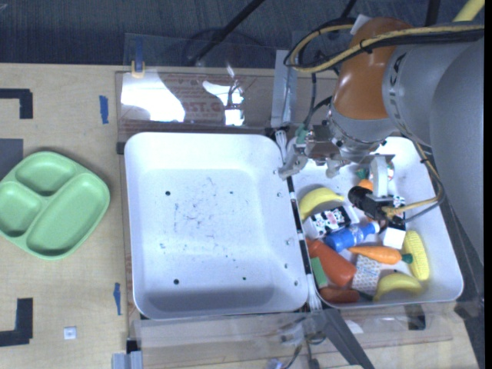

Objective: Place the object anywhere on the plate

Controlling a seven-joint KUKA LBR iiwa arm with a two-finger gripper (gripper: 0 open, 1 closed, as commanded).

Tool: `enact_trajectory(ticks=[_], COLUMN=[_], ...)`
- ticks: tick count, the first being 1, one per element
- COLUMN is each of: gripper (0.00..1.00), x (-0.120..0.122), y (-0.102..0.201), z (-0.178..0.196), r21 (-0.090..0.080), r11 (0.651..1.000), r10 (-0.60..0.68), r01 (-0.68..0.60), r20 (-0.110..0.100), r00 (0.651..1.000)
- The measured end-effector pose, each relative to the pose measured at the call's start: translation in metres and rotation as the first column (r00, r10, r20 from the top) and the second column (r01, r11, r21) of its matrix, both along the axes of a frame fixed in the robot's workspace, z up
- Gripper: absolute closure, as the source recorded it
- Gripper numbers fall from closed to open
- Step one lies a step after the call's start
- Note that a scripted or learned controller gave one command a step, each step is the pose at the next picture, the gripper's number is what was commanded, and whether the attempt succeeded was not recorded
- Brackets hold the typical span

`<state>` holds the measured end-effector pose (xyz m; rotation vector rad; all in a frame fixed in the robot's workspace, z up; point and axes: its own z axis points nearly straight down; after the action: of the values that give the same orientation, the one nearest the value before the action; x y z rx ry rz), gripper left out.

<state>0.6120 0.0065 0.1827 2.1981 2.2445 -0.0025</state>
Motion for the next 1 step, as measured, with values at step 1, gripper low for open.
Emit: enact_trajectory(ticks=[1], gripper=[1.0], x=[0.001], y=[0.0008], z=[0.0082], r21=[-0.001], r11=[1.0], r10=[0.002], r01=[-0.002], r20=[0.0], r00=[1.0])
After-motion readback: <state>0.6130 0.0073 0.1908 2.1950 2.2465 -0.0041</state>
